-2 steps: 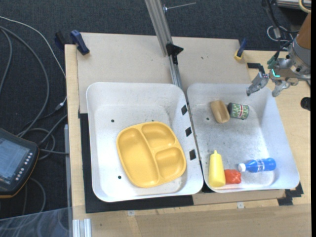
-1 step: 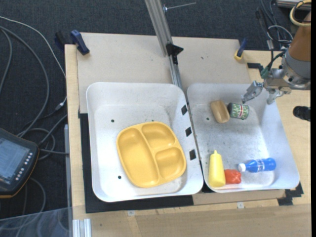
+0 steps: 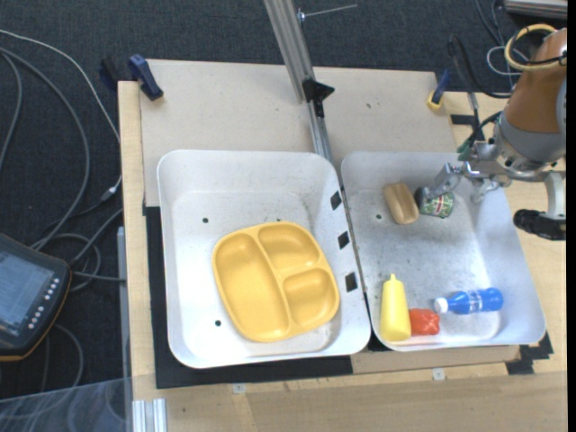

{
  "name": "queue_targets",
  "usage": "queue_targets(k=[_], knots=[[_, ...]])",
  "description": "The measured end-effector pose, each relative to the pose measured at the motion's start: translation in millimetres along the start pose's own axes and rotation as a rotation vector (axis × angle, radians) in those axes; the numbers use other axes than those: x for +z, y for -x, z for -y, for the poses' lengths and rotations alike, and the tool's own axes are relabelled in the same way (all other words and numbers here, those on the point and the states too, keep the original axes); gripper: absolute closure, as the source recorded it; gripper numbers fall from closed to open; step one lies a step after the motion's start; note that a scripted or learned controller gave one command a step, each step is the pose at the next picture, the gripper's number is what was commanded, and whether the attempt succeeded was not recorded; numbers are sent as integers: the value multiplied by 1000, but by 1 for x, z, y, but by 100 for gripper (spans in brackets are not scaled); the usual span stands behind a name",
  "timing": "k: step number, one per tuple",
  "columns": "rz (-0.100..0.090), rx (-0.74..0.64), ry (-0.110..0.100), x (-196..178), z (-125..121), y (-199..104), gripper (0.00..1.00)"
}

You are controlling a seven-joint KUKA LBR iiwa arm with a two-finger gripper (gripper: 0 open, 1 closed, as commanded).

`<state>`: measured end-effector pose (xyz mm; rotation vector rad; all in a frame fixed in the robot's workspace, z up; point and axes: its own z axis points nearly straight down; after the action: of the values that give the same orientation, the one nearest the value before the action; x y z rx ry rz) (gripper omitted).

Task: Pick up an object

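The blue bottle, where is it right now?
The blue bottle lies on its side in the right bin, near its front right corner, just right of the red object and yellow bottle.

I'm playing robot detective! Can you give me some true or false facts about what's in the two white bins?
1. The yellow plastic divided plate lies in the left white bin. True.
2. The blue plastic bottle stands upright. False: it lies on its side.
3. The yellow squeeze bottle is beside the small red object. True.
4. The tan oval bread-like object sits on the plate. False: it is in the right white bin, by the green-labelled can.
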<state>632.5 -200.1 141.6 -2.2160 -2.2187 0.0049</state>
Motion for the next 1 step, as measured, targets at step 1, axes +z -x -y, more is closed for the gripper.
queue_targets(k=[1], knots=[[0,0,-1,52,1,-1,0]])
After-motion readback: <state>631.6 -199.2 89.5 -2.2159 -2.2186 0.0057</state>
